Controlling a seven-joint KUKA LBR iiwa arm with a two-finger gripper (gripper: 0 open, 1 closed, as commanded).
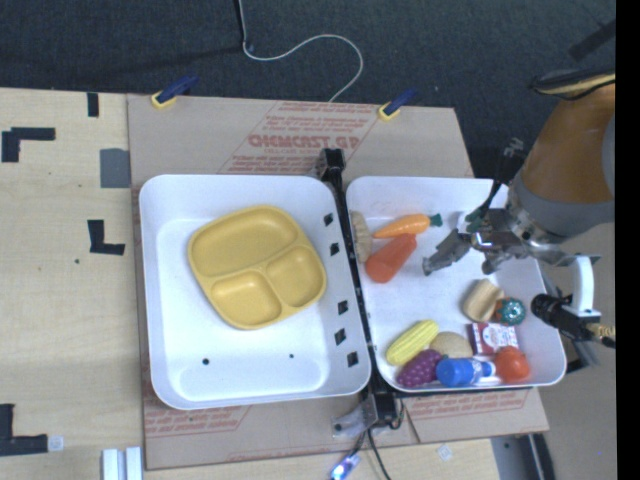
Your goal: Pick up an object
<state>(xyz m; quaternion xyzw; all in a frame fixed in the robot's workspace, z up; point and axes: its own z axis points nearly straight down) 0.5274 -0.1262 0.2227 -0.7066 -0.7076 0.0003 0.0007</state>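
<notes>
Carrot [402,226] just left of low, slanted end effector [443,257], apparently open, empty.

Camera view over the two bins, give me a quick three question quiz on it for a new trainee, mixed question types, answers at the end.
1. True or false: the yellow divided plate lies in the same bin as the toy corn.
2. Multiple choice: what lies closest to the gripper? A) the purple grapes B) the red-orange pepper C) the yellow divided plate
3. Fill in: the carrot lies in the ____ bin of the view.

Key
1. False: the plate is in the left bin, the corn in the right bin.
2. B.
3. Right.
</notes>
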